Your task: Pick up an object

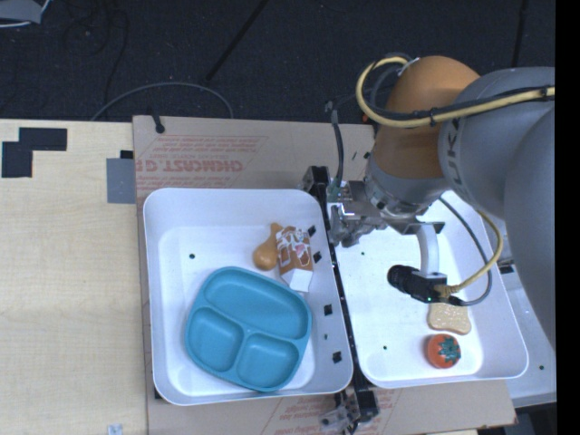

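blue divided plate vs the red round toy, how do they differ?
Size: the blue plate is far larger than the red toy, covering much of its bin's floor.
Shape: the plate is flat with three compartments; the toy is rounded.
Place: the plate lies in the left bin, the toy in the right bin.
Shared: each sits toward the view's lower edge of its bin.

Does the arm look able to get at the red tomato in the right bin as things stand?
Probably yes: the tomato lies uncovered, toast close beside it, and the arm hangs over that same bin.
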### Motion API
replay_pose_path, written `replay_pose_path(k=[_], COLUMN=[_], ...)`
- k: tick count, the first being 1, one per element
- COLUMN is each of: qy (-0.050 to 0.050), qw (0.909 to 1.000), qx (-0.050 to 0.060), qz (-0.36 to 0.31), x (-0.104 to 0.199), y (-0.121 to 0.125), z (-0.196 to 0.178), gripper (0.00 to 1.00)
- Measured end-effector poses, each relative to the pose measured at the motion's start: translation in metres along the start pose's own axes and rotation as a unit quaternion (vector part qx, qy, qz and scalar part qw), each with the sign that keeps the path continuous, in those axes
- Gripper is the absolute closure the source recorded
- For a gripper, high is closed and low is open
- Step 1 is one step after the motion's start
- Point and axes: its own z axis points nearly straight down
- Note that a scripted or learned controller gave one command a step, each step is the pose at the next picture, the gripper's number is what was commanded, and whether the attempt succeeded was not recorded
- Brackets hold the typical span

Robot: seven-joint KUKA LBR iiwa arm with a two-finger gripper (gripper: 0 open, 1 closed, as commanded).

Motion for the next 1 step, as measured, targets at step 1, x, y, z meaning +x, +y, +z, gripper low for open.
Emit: replay_pose_path(k=[1], qy=[0.000], qw=[1.0000], qx=[0.000], qz=[0.000], x=[0.0527], y=[0.0169], z=[0.0088], gripper=[1.00])
